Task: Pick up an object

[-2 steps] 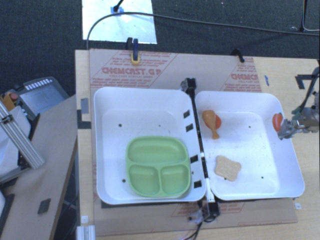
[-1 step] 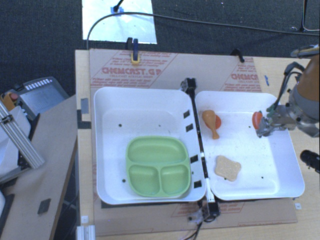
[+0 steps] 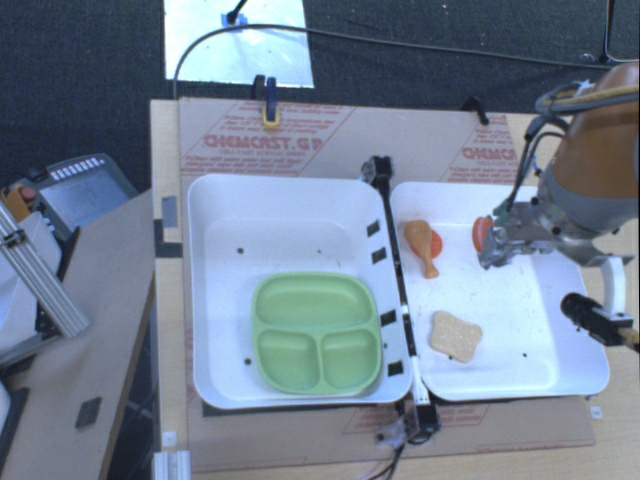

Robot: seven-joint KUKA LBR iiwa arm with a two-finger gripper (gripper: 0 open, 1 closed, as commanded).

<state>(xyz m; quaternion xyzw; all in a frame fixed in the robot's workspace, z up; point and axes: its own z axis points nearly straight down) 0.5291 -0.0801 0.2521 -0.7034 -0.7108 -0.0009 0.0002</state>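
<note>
In the right bin [image 3: 560, 378] lie three toy foods. An orange drumstick [image 3: 423, 245] rests near the bin's left wall. A tan bread slice [image 3: 455, 336] lies nearer the front. A red round piece [image 3: 481, 232] sits at the bin's middle back, partly hidden by the arm. My gripper [image 3: 493, 255] hangs low over the bin, right beside and just below the red piece in the view. The view does not show whether it touches the piece.
The left bin [image 3: 230, 218] holds a green divided plate [image 3: 316, 332] at its front. A black divider with clips [image 3: 392, 268] runs between the bins. A black part of the arm [image 3: 592, 318] juts over the right bin's right side.
</note>
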